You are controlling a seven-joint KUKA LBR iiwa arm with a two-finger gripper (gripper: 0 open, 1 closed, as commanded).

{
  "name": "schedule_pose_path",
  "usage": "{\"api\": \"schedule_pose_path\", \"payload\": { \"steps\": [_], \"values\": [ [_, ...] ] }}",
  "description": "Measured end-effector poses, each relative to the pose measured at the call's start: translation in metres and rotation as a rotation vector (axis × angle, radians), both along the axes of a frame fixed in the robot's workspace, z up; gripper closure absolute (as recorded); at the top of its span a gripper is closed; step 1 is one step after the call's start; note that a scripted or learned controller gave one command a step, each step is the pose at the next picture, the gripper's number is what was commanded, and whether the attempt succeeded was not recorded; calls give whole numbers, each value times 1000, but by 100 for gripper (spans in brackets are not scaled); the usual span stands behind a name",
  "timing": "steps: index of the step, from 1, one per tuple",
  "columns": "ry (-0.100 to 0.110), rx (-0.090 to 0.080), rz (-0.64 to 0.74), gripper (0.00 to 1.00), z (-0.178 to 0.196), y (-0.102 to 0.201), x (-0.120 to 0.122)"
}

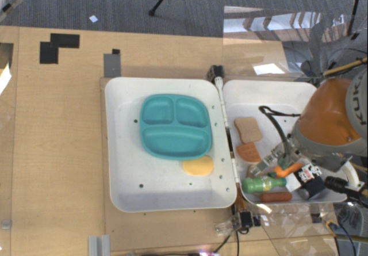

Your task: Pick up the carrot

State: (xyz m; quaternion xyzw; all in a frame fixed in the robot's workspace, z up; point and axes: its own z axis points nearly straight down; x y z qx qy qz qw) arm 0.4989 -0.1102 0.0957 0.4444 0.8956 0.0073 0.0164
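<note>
Small orange carrot [289, 169] low in the right-hand white bin [270, 91], lower right of the frame, beside a green bottle [261, 183] and brown sausage [276, 196]; metal two-finger tool [275, 161] lowered just beside it, grip state impossible to tell; lift not yet done

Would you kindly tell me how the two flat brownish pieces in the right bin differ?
The toast slice is pale tan and roughly square; the orange-brown piece is darker, redder and rounder. The toast slice lies farther from the gripper, the orange-brown piece beside it. Both lie flat in the right bin.
</note>
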Motion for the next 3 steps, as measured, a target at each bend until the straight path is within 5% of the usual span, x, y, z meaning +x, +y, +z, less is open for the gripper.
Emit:
{"api": "schedule_pose_path", "payload": {
  "steps": [1,2,3],
  "values": [
    [-3,-6,248,0,0,-10,1],
    [-6,-5,252,100,13,-9,4],
    [12,-1,277,100,95,89,26]
  ]
}}
